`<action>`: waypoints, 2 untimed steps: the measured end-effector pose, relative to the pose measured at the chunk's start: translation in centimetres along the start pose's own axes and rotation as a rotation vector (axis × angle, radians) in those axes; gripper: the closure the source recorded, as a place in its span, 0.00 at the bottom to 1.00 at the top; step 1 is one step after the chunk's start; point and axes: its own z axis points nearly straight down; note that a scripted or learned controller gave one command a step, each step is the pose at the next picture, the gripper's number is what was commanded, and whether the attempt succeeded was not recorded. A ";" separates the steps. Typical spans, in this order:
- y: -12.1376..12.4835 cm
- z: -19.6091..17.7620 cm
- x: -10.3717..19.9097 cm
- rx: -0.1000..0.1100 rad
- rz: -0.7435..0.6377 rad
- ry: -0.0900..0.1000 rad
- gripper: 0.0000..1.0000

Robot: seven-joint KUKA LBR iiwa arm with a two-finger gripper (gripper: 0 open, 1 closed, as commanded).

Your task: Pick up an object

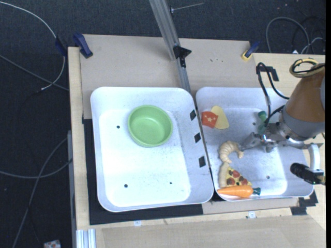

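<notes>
1. camera view, slanted from above: wooden tabletop carrying two shallow white bins side by side.
2. left bin: holds one green bowl, upright, in the upper middle part, apart from the walls.
3. right bin: holds all the small items and the claw.
4. wedge of yellow cheese with a red patch: upper left part of the right bin, near the wall shared with the left bin.
5. croissant: pale, curved, near the middle of the right bin, below the cheese.
6. pizza slice: just below the croissant, its upper end next to it.
7. carrot: orange with a green tip, lying along the lower wall of the right bin, touching the lower edge of the pizza slice.
8. arm: grey with an orange band, entering from the right, over the right side of the right bin.
9. claw: low in the right bin, pointing left, its tip just beside the croissant's right end; whether it is apart or together cannot be told, and nothing is seen gripped in it.
10. blue clamps at the tabletop's upper corners; metal pole crossing the upper middle.
</notes>
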 end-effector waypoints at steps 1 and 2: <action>0.0 -1.2 0.1 -0.002 -0.002 0.001 1.00; 0.7 -7.5 -0.4 -0.015 -0.002 -0.008 1.00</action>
